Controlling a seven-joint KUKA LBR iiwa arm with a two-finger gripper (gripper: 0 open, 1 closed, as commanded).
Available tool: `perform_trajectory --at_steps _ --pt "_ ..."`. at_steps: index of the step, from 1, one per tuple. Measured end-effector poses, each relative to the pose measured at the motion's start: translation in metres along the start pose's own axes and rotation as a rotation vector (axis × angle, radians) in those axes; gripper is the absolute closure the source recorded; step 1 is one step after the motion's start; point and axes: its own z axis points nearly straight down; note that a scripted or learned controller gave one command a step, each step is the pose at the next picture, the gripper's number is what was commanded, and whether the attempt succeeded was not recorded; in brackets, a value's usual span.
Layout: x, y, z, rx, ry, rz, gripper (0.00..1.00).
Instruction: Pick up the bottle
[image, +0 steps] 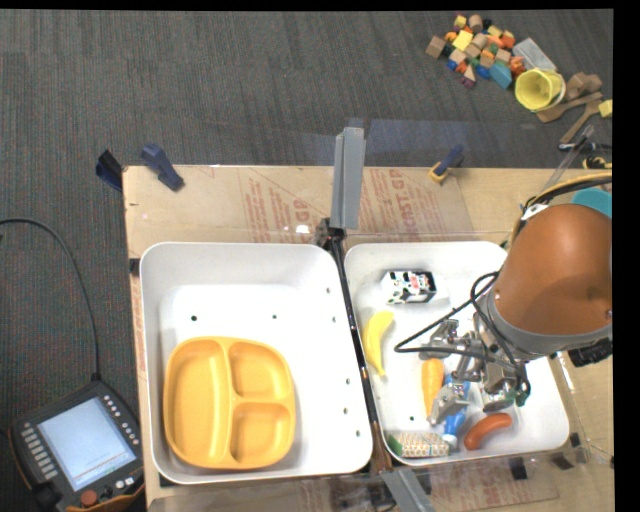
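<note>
In the right bin, toward 6 o'clock, what is taken for the bottle is seen lying by a carrot. The gripper is poised at its 1 o'clock; whether it is open or closed cannot be told. The lift is judged not yet made.

You can't make out the gripper clearly: the arm's orange band and a tangle of cables hide most of it, so its finger state can't be read. Something blue and white beneath it, perhaps the bottle, is partly covered and too small to identify. The pendant at lower left is cut by the picture's edge.
</note>
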Motion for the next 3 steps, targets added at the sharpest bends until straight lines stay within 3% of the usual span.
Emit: perform_trajectory --at_steps 1,2,3 --pt "-0.093 0.016 0.0 0.0 0.0 0.039 0.0" --pt "-0.03 0.009 -0.004 0.0 0.001 -0.194 0.0" --pt "-0.094 0.019 0.0 -0.001 -0.001 -0.229 0.0"
